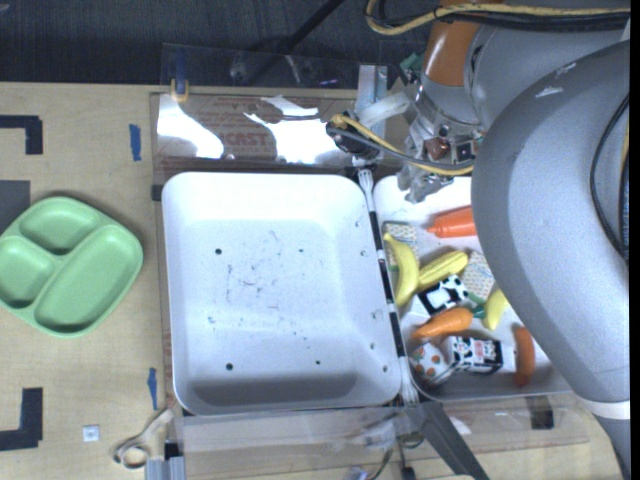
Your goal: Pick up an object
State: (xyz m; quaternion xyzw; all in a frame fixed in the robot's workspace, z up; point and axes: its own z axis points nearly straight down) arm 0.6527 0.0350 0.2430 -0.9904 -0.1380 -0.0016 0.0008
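Pale wooden bench (80, 118) bears a green divided plate (68, 265); gripper (420, 173) over the right bin (480, 383), its state unclear.

A green divided plate (65, 265) sits on the wooden counter (80, 128), well left of the big white bin (185, 203), blue tape (135, 142) marking the counter.

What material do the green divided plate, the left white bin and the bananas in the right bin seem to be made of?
Green divided plate: probably moulded plastic, matte, with soft rounded compartment edges.
Left white bin: probably plastic, smooth and slightly glossy; faint scuff marks and small dark holes show on its floor.
Bananas: likely toy plastic, judging by their even yellow colour and slight sheen, though real fruit cannot be ruled out.
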